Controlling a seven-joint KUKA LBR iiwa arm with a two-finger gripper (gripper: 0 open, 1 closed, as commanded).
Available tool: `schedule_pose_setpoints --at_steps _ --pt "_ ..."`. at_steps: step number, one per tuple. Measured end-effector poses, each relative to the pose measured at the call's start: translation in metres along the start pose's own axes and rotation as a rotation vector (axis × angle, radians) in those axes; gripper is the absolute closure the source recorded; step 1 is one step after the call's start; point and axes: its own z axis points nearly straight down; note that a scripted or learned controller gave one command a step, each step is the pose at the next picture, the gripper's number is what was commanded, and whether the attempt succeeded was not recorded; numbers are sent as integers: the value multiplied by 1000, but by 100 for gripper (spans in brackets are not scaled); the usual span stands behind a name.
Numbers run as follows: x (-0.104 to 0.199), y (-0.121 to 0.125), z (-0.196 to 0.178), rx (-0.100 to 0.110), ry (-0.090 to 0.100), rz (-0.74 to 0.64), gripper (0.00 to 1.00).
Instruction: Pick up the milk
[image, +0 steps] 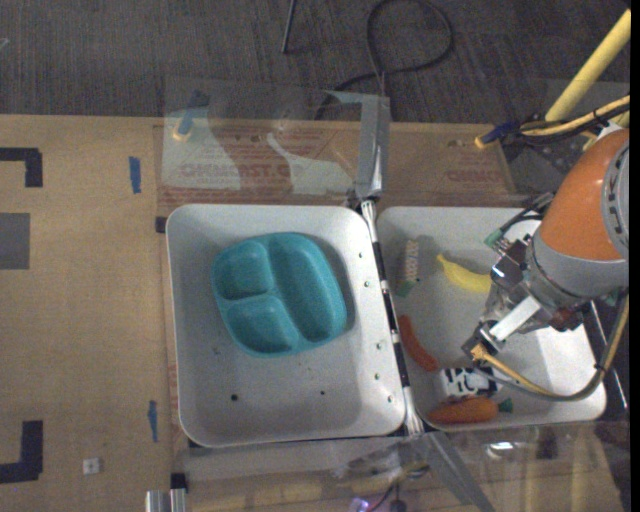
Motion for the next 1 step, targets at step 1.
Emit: schedule_pose_setpoints --at_steps 1 --pt "44 -21 -87 -1 0 -21 100"
